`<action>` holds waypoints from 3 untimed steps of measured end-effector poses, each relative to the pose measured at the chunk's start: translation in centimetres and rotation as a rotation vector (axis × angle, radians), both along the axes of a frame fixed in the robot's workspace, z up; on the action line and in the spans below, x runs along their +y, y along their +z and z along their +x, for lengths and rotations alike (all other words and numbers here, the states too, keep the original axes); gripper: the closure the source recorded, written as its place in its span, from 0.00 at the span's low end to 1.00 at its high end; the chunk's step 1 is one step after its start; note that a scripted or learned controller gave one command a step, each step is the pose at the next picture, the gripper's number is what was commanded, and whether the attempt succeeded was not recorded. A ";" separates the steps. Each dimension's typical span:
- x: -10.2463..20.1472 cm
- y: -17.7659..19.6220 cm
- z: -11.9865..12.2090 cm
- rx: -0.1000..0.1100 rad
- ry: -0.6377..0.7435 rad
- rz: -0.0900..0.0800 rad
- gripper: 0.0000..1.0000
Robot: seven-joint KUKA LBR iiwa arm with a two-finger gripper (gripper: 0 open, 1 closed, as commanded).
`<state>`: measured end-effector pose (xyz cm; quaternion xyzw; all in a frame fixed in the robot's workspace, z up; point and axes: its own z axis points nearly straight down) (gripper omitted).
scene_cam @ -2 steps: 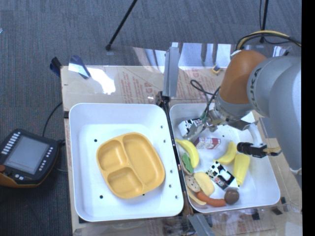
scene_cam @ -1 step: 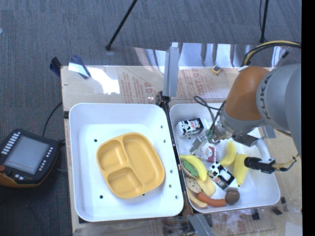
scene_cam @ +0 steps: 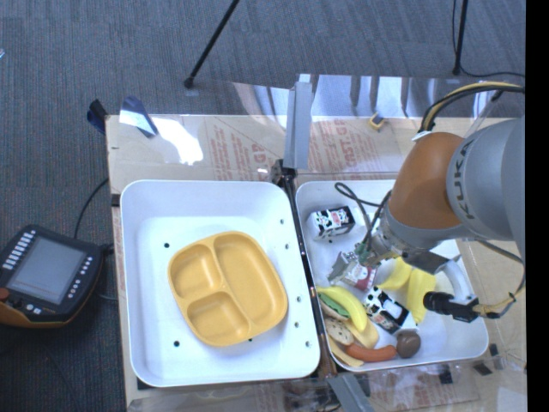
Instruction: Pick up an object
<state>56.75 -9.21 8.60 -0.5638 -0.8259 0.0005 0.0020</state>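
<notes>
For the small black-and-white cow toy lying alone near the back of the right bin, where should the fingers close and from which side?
Grip the cow toy across its short body, coming straight down from above. It lies flat on the right bin floor with bare floor around it, apart from the pile.

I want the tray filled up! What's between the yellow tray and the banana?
In the camera view, the yellow tray and banana are separated by bare bin floor and the two bins' touching walls.

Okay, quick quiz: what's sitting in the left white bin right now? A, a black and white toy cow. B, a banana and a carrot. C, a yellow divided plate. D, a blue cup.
C: the left bin holds a yellow divided plate with three compartments, while the banana and the other small items lie in the right bin.
</notes>
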 end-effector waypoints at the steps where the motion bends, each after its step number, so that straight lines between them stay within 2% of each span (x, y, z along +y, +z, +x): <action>1: 1.4 10.3 -3.9 -0.007 0.130 -0.001 0.00; 2: -5.4 3.0 -9.0 0.008 0.144 0.002 0.00; 3: -3.5 4.0 -9.2 0.002 0.108 0.002 0.00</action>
